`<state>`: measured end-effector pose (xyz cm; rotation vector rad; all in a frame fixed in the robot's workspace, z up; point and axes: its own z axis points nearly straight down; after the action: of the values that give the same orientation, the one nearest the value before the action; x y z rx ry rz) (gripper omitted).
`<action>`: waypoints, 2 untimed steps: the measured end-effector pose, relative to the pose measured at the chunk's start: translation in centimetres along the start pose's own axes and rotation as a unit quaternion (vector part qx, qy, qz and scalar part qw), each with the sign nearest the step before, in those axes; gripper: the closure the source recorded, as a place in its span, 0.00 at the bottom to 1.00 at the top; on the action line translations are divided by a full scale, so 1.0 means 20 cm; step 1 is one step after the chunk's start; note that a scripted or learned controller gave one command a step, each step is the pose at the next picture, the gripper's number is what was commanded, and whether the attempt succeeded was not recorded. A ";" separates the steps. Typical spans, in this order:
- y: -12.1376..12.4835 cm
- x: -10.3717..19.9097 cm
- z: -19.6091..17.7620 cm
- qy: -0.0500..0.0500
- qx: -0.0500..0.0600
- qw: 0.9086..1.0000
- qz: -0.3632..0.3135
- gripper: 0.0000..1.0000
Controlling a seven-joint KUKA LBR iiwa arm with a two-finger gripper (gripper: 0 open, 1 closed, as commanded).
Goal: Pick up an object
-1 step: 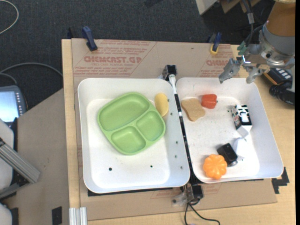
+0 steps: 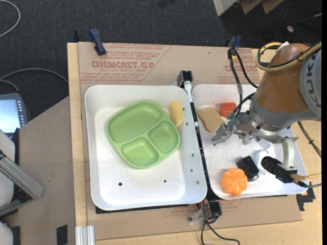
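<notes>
My gripper [image 2: 223, 133] hangs over the middle of the right bin [image 2: 286, 190], reaching in from the right under the grey and orange arm [image 2: 286, 86]. Just to its upper left lies a tan bread-like slice [image 2: 209, 119], very close to the gripper tip. I cannot tell whether they touch. A red piece [image 2: 227, 108] sits behind the slice near the bin's far side. An orange pumpkin-shaped thing [image 2: 234, 181] rests near the right bin's front edge, well apart from the gripper.
The left bin [image 2: 97, 152] holds a green divided plate [image 2: 144, 133] and a small yellow object [image 2: 176, 114] beside the plate's upper right, close to the divider between the bins. Cables run along the right bin's far side.
</notes>
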<state>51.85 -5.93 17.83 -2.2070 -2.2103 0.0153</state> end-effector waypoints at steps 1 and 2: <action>0.44 -0.24 0.48 -0.004 -0.013 1.000 0.001 0.00; 0.12 -0.31 0.45 -0.003 -0.012 1.000 0.003 0.00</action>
<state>54.00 -12.11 8.79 -2.2294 -2.2183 -0.0052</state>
